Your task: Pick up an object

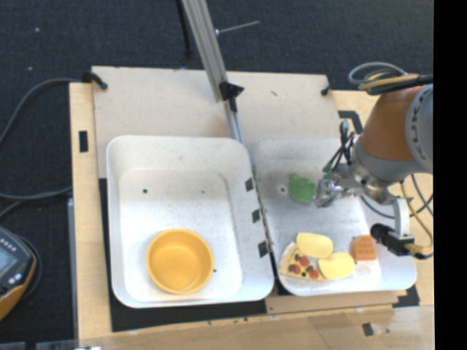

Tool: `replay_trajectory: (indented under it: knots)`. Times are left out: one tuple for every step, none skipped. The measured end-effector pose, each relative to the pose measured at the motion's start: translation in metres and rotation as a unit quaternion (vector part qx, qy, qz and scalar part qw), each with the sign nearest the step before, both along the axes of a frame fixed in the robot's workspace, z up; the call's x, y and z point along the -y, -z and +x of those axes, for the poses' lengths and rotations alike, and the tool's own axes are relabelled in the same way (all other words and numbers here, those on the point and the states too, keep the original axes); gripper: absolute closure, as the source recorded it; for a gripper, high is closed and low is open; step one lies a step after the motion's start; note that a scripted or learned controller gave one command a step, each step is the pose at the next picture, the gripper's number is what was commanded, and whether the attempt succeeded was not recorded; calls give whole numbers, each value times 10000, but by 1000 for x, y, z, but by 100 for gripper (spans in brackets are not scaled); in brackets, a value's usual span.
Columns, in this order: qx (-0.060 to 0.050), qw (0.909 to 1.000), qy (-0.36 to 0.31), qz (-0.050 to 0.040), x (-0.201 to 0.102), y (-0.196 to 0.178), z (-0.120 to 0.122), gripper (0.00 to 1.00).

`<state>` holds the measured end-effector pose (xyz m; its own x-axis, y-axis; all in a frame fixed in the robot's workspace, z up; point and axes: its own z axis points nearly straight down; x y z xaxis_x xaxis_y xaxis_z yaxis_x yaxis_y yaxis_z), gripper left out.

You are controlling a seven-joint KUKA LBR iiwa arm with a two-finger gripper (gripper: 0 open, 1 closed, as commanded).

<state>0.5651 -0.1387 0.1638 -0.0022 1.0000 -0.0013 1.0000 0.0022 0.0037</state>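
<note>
Objects for picking lie spread over two white bins, and the aluminium post [208, 42] that slants down from the top edge to the seam between the bins serves as the landmark. Far to the left of the post's foot, at the picture's lower left corner, sits part of a dark device with an orange edge [13, 268] on the floor. Left of the post and well below it, a yellow bowl [179, 260] stands upright in the near part of the left bin [175, 159]. Right of the post's foot, the right bin [292, 159] holds a green object [300, 188], the thing nearest the post on this side. Just right of the green object, touching or almost touching it, is the gripper [326, 194]; whether its fingers are spread or pressed together cannot be told, and nothing shows between them. Below and farther from the post lie a pizza slice toy [300, 266], a pale yellow piece [314, 244] and a second yellow piece [336, 266] close together. Right of these sits an orange block [363, 249]. Farthest right of the post, the arm's orange band [387, 126] rises above the wrist.
</note>
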Motion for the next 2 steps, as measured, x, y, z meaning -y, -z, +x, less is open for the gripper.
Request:
replay_trajectory:
  knots:
    - [24,10000,-5,-5,3,-63,8,100]
    - [-1,10000,-6,-4,5,-111,9,100]
